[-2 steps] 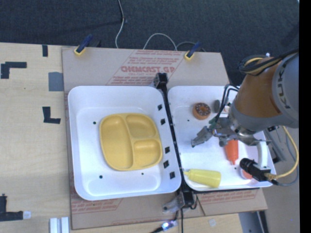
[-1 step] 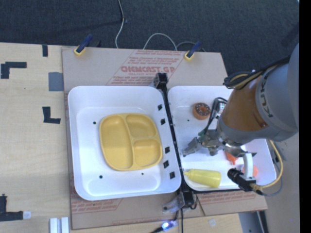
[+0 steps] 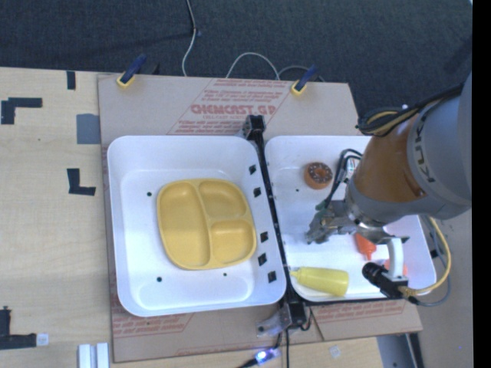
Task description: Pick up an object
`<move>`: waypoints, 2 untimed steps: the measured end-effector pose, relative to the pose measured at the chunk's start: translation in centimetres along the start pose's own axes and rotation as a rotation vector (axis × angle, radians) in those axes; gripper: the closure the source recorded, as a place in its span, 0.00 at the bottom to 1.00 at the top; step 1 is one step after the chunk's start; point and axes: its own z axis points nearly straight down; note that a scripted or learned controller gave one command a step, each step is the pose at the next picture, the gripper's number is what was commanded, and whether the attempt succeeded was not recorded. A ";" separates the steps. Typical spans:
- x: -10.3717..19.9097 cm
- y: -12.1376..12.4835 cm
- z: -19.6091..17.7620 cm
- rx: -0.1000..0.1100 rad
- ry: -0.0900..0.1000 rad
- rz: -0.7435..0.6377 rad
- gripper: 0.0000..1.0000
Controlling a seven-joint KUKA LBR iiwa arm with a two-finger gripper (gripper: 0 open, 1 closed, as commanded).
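My gripper [image 3: 321, 229] hangs low over the middle of the right bin [image 3: 295, 156], under the grey arm with its orange band. A brown round object like a doughnut [image 3: 317, 175] lies at the back of that bin, a little beyond the gripper. A yellow corn-like piece [image 3: 322, 280] lies near the bin's front edge, in front of the gripper. An orange carrot-like piece [image 3: 365, 245] shows just right of the gripper, partly hidden by the arm. No object shows between the fingers.
The left bin [image 3: 126, 159] holds a yellow divided plate [image 3: 205, 222]. A black divider [image 3: 265, 198] runs between the bins. Cables and a black fitting [image 3: 383, 278] hang off the wrist at the right bin's front right corner.
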 end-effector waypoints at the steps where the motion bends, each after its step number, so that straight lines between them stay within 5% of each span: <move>1: -0.2 0.9 -4.6 -0.008 -0.002 0.001 1.00; 2: -0.1 0.9 -9.9 -0.009 -0.002 0.001 1.00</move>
